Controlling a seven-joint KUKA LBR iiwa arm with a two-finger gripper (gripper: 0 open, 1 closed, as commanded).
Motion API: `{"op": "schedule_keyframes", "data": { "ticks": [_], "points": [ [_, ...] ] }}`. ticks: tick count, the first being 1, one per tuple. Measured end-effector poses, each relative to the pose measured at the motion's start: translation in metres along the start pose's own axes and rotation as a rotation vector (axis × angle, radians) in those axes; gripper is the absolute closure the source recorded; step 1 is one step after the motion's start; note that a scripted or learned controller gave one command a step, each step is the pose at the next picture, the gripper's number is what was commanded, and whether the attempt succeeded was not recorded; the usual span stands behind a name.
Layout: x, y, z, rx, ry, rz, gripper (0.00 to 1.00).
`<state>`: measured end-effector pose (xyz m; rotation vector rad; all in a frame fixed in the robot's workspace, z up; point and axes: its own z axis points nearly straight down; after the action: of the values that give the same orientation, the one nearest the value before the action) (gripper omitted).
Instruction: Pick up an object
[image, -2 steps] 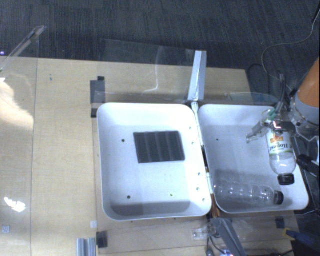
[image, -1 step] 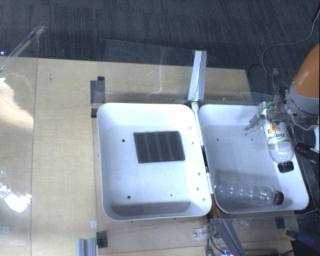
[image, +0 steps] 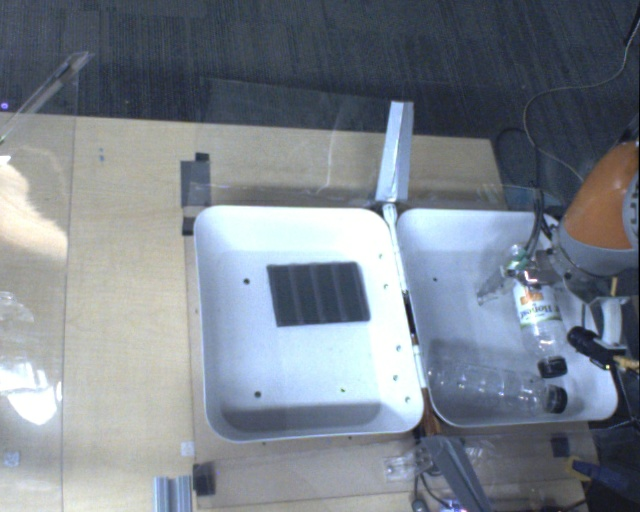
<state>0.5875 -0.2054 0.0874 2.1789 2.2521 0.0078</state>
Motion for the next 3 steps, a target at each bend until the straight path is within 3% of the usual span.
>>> {"op": "schedule_keyframes", "data": {
  "ticks": [1, 2, 3],
  "points": [
    [0.001, 0.003, -0.061, 0.005, 0.0, 0.344, 0.0],
    [0.009, 0.039, 0.002, 0.004, 0.0, 0.246, 0.0],
    [0.011, 0.041, -0.01, -0.001, -0.002, 0.24, 1.0]
  ]
}}
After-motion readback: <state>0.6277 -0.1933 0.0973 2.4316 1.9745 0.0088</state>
